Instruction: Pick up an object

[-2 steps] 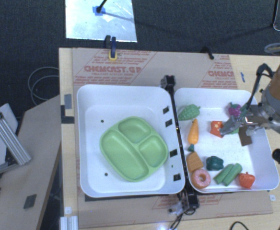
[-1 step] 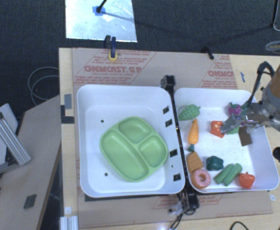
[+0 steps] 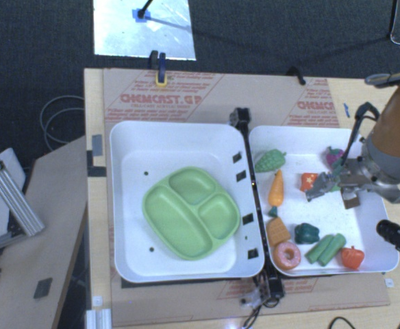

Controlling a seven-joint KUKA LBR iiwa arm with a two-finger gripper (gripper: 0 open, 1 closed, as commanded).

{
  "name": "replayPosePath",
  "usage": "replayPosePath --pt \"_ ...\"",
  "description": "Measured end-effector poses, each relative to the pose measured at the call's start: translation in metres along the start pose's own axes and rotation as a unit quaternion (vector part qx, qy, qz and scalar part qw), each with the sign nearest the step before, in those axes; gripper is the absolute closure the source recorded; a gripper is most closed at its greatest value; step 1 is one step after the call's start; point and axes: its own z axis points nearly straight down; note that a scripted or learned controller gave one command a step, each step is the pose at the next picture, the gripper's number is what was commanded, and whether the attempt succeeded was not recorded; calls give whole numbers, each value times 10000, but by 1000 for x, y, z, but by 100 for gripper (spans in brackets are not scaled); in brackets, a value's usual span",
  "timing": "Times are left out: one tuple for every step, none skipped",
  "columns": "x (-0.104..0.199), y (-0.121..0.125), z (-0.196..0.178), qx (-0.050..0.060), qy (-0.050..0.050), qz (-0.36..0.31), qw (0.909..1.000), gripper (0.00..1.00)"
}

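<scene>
Claw (image 3: pixel 321 188) low in the right bin (image 3: pixel 385 218), toward its far-right side, reaching in from the right edge. Tips dark and blurred; cannot tell how it stands. Nothing visibly caught in it. Red piece (image 3: pixel 309 181) just beside the tips, touching or nearly so; contact unclear. Purple item (image 3: pixel 333 157) near the far edge, partly behind the wrist.

Other toys lying loose on the bin floor: green bunch (image 3: pixel 270 160) at far-left corner, carrot (image 3: pixel 276 188) along the left wall, orange chunk (image 3: pixel 277 231) and donut (image 3: pixel 286 255) at near-left corner, dark green piece (image 3: pixel 307 233) mid-floor, green pods (image 3: pixel 325 249) and tomato (image 3: pixel 352 257) along the near edge.

Left bin (image 3: pixel 128 184) holding a green tray (image 3: pixel 190 212), compartments bare.

Judged progress: approach made, no pick confirmed. Left to do: secure a grip, likely on the red piece, and lift clear.
</scene>
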Motion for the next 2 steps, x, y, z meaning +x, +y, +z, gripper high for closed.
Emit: replayPosePath --pt "6 -7 48 7 4 -1 10000 0" --pt "10 3 101 4 3 0 10000 0"
